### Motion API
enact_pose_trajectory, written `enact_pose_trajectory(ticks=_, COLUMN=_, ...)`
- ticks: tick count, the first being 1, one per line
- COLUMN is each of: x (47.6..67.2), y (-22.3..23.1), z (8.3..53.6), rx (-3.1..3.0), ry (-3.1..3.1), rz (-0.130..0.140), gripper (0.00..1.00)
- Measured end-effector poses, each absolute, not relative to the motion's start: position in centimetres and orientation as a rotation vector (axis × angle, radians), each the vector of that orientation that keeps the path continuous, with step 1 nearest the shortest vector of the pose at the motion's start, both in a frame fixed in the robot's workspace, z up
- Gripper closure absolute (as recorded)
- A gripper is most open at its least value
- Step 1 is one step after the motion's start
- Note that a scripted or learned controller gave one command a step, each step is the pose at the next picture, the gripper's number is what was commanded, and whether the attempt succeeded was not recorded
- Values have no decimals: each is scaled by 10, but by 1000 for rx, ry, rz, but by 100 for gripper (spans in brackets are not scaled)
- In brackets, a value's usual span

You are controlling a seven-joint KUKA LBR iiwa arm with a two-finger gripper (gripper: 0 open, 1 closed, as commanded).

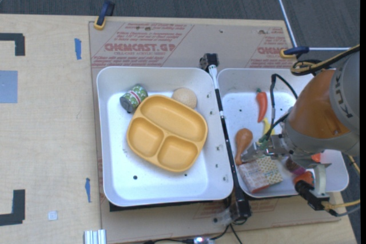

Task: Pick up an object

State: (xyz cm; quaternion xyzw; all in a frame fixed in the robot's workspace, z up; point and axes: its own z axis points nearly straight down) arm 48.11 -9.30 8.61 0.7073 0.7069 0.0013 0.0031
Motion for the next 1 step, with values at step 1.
enact_pose_trajectory(ticks=1, x=481, y=-93, z=86, rx=2217, ry=2217, rz=5, gripper=0)
